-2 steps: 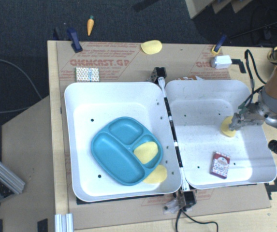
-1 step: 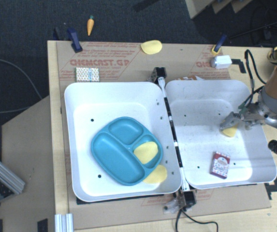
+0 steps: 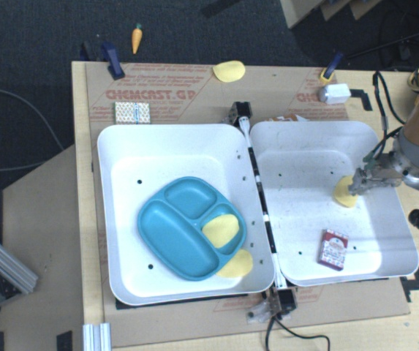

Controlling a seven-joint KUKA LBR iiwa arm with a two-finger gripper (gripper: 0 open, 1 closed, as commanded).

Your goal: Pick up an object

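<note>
My gripper is low over the right bin, at its right side, right beside a small yellow object that lies on the bin floor. Its tip touches or nearly touches that object's right edge. A small red card box lies nearer the bin's front. In the left bin a blue divided plate holds a yellow piece, and another yellow piece rests against the plate's front edge.
On the bench behind the bins lie a yellow lump, a patterned packet and a white block. Blue clamps stand at the back corners. A black latch sits between the bins.
</note>
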